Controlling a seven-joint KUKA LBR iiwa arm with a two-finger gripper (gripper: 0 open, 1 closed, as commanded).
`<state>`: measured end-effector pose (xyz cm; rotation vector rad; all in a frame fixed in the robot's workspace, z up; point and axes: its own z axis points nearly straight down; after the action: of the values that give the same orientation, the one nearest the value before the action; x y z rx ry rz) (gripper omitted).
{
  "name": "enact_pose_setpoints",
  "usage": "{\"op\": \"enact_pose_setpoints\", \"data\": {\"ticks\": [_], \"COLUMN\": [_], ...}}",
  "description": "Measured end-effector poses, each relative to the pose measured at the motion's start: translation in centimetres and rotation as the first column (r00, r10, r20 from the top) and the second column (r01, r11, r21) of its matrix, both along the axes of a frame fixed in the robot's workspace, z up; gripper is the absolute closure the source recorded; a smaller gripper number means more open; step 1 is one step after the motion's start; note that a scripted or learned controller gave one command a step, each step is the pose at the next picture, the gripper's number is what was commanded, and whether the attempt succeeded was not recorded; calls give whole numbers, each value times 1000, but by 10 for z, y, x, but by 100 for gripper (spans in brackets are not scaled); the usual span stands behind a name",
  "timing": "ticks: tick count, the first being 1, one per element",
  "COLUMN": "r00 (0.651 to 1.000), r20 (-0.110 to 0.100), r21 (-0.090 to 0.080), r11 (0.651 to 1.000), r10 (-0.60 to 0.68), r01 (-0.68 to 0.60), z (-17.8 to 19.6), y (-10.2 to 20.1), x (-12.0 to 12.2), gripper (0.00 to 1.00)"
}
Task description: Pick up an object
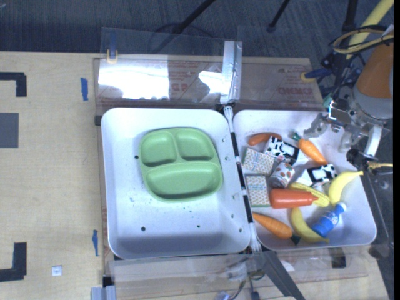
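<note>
Camera view looks down on two white bins: the left bin [119,186] has a green plate [180,164] in it, and the right bin [362,230] is heaped with toy food. The gripper [350,133] hangs at that bin's far right corner, above the rim, and whether it is released or clenched I cannot tell from here; nothing shows between its tips.

No one object is set, so I'd judge by reach. Nearest is a carrot [312,150], just left of the gripper and lower in the frame, lying at a slant on the pile. It looks like light, hard, smooth plastic, likely to slip if pinched near the taper; the thick middle, taken across its width, seems the best hold. A banana [340,186] lies below the gripper, curved and probably just as slick. The red sausage [291,198] and the blue bottle [326,221] sit further into the bin, well apart from the gripper. Everything is crowded, so neighbours may get nudged.
</note>
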<state>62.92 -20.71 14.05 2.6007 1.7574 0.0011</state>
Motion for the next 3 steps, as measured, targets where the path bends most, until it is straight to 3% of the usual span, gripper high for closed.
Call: {"op": "enact_pose_setpoints", "data": {"ticks": [1,2,3], "r00": [1000,1000,1000], "r20": [2,2,2], "r21": [-2,-2,16], "r11": [1000,1000,1000], "r10": [2,2,-8], "r01": [-2,-2,8], "z": [10,10,-44], "y": [0,1,7], "x": [1,1,-5], "gripper": [100,0,0]}}
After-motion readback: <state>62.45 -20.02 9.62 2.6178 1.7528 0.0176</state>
